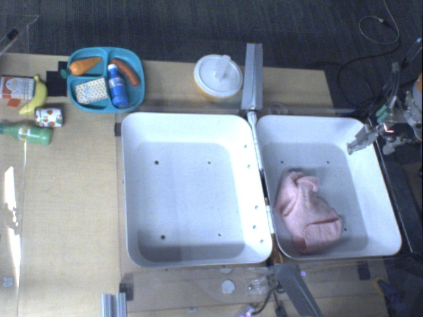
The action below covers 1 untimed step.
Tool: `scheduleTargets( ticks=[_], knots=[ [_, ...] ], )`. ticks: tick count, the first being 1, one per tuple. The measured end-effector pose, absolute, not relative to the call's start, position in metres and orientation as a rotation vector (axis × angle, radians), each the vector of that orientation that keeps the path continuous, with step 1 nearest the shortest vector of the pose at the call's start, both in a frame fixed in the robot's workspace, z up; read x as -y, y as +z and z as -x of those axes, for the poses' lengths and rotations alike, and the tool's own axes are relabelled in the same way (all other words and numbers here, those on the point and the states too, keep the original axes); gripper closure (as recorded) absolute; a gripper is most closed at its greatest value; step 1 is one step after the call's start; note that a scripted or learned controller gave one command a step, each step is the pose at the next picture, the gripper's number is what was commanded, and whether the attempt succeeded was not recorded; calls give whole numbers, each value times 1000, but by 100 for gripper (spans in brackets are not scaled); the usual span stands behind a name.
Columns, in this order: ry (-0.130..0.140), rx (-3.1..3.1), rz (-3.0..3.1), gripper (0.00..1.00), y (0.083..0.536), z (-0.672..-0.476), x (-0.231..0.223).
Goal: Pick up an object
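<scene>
Crumpled pink cloth is seen lying loose in the right shallow white bin, toward its near half, unheld and clear to be grasped. Gripper is parked at that bin's far right rim, well apart from the cloth; finger state cannot be told. Left white bin sits alongside on the tan wooden bench; dark carpet lies behind.

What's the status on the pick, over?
Hand at the right bin's far right rim, nothing seen in it. Pink cloth lies bunched in that bin, apart from the hand. Nothing lies between them.
</scene>
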State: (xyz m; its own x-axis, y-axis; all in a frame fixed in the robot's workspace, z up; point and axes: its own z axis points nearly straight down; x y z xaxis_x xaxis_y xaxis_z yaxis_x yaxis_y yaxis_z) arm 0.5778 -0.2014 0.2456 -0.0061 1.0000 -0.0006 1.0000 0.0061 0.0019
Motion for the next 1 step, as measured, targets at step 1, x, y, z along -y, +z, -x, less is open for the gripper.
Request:
scheduleTargets(
  ticks=[1],
  knots=[
    [6, -2429, -1983, 0, 96, -579, 145]
  ],
)
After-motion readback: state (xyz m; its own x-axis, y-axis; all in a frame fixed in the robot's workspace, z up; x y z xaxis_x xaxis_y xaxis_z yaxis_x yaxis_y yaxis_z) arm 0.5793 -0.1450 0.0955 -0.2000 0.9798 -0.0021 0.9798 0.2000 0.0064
